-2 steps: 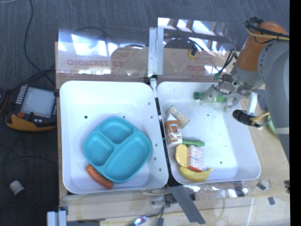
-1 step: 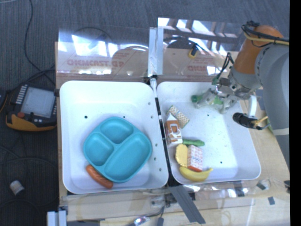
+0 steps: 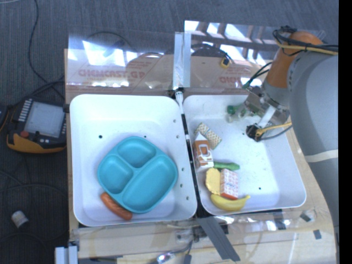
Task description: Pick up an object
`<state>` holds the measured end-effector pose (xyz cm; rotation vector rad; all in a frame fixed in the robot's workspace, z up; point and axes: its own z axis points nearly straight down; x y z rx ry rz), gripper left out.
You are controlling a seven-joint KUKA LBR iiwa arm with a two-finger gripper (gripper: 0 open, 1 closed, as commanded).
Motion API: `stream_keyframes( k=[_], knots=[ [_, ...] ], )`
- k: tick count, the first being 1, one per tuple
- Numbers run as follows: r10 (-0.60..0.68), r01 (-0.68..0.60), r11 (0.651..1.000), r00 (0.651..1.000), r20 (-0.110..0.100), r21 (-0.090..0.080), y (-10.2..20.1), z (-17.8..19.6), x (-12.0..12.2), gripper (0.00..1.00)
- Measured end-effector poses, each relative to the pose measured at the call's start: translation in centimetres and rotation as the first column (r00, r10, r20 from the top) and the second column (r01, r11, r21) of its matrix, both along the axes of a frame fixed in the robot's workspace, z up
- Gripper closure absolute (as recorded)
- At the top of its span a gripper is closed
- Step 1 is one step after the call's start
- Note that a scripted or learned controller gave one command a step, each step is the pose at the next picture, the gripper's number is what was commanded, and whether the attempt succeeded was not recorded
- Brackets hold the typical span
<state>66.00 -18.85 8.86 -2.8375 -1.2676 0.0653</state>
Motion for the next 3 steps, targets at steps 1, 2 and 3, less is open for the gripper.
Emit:
stream_keyframes(
  k=[1, 2, 3],
  knots=[
    [0.062, -0.062, 0.998, 0.998, 0.025, -0.016, 0.9, 0.4, -0.6, 0.0],
    [0.065, -0.064, 0.998, 0.997, 0.03, -0.017, 1.0, 1.3, -0.5, 1.0],
    [0.204, -0.203, 0.979, 0.978, 0.048, -0.016, -2.5, 10.7, -2.5, 1.0]
  ],
)
